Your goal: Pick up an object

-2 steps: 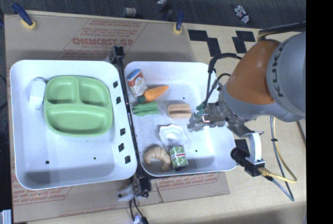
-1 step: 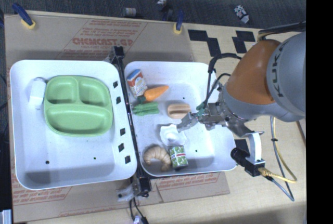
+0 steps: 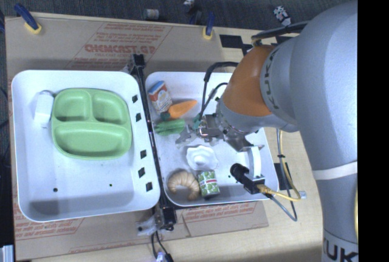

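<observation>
- Grey arm (image 3: 316, 90) sits closest to the lens on the right side of frame, its orange band over the right bin (image 3: 182, 78).
- gripper (image 3: 196, 131) is low at mid-frame, near the centre of that bin. Open or closed: can't tell, the wrist body hides it.
- Likely target is the green vegetable (image 3: 169, 127), lying flat just left of the gripper with its right end at the tip. Can't tell if they touch. Nothing is visibly held.
- Just above it is a carrot (image 3: 182, 109), with a small carton (image 3: 160, 96) beside it, up-left.
- Just below the gripper is a white piece (image 3: 200, 157). Lower still is a croissant (image 3: 182, 183), with a small can (image 3: 208, 183) against its right side.
- Left half of frame has the left bin (image 3: 79, 194) with a green divided plate (image 3: 91, 124) and a white item (image 3: 42, 107) at the plate's left. All of it is well apart from the gripper.
- Risks, my read:
  - The vegetable is thin and flat, so a grip off-centre on its end could pivot it out or shove it toward the carrot.
  - The crowding means a close could also catch the carrot or the white piece.
  - The grasp point is hidden, so a miss wouldn't show until lift.
</observation>
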Robot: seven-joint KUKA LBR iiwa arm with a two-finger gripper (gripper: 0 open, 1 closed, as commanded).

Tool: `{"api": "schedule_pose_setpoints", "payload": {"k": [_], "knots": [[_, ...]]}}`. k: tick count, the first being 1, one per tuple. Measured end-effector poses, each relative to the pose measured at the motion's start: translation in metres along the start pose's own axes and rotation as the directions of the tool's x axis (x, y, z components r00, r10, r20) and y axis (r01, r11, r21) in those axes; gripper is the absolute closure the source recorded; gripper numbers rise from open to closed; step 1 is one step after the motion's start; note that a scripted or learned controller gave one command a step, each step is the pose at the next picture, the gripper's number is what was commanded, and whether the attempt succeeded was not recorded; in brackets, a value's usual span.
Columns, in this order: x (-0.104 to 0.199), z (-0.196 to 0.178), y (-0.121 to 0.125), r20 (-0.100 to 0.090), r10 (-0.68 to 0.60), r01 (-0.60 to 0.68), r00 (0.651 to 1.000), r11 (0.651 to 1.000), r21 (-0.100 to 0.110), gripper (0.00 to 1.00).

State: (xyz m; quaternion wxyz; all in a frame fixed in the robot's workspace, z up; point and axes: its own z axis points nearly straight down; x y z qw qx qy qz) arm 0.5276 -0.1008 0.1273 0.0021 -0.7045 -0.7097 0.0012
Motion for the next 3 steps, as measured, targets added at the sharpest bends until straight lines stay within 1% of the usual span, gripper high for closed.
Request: {"api": "schedule_pose_setpoints", "payload": {"k": [1, 2, 3], "knots": [[0.001, 0.035, -0.051, 0.002, 0.0, 0.0, 1.0, 1.0, -0.003, 0.0], [0.0, 0.024, -0.049, 0.004, -0.004, 0.004, 1.0, 1.0, -0.008, 1.0], [0.054, -0.081, -0.05, 0.001, 0.001, -0.001, 1.0, 1.0, -0.007, 1.0]]}}
